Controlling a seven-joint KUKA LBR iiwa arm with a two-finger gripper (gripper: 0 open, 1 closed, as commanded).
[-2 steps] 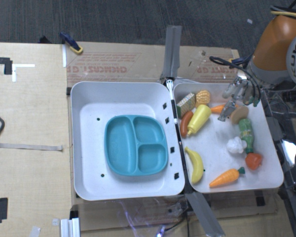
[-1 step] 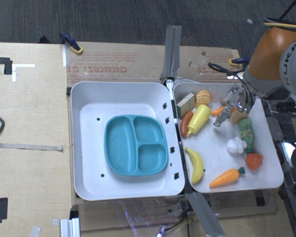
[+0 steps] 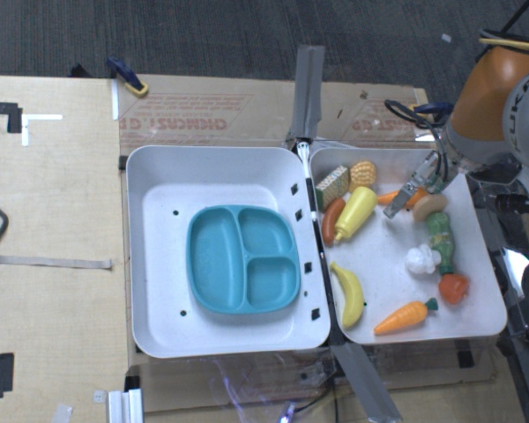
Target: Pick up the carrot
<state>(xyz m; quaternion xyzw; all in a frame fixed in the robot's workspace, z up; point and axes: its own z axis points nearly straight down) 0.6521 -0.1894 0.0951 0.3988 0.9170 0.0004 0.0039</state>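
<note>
Evidently short of its target, the gripper [image 3: 412, 194] (open or closed: cannot tell) hangs at the right bin's [image 3: 383, 267] far end, well apart from the carrot [image 3: 404, 316].

Dark carpet, pale bench

The floor [image 3: 203, 16] was dark grey carpet up top, and the bench [image 3: 53, 236] was light wood with cardboard [image 3: 212, 117] taped on it.

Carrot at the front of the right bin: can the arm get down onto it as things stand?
Probably yes. The carrot lies flat on bare bin floor with nothing over it; the tomato sits close beside its leafy end, the banana well apart. The gripper is at the bin's back, above other toys.
</note>
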